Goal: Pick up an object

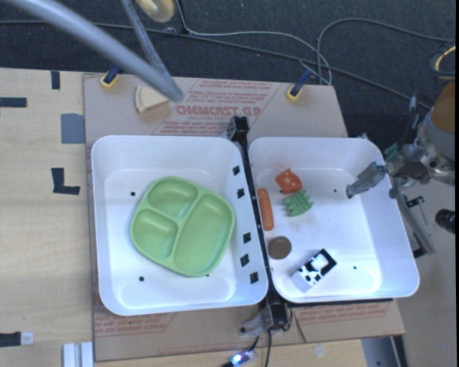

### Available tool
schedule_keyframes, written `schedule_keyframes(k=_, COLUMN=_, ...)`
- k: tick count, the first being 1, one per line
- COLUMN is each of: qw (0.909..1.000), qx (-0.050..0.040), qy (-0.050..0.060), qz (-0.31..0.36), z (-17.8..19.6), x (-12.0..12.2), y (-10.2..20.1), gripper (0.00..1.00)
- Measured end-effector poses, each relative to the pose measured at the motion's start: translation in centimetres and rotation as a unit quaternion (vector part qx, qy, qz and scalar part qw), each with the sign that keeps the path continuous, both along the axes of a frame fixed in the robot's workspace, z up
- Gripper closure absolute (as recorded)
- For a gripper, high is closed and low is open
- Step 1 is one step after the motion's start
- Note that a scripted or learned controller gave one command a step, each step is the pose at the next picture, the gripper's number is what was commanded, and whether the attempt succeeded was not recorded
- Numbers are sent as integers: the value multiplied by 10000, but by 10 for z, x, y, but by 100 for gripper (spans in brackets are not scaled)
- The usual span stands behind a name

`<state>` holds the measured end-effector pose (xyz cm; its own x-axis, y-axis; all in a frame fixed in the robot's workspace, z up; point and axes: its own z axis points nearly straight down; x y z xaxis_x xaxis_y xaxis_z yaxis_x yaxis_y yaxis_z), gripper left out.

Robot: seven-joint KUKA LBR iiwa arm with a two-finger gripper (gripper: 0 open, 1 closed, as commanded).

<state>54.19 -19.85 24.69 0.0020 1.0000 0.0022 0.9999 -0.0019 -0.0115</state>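
Gripper (365, 180) poised at right bin's (398, 281) right rim, nothing held; jaw state impossible to tell. 5 small objects clustered toward left wall, carrot (266, 208) closest, so a reach across needed.

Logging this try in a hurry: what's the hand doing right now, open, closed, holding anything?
Hand: over the right bin's far right edge; nothing seen in it; open or closed cannot be told.

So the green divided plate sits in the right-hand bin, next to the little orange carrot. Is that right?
Not quite. The camera view shows the green divided plate in the left bin, alone. The orange carrot lies in the right bin, just past the divider, near a red piece and a green piece.
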Motion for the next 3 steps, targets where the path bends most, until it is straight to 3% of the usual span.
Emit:
schedule_keyframes(k=1, qw=10000, qx=-13, qy=-50, qz=15, z=5, x=2, y=0, gripper=0)
schedule_keyframes(k=3, qw=10000, qx=-8, qy=-24, qz=13, z=-90, x=-8, y=-5, gripper=0)
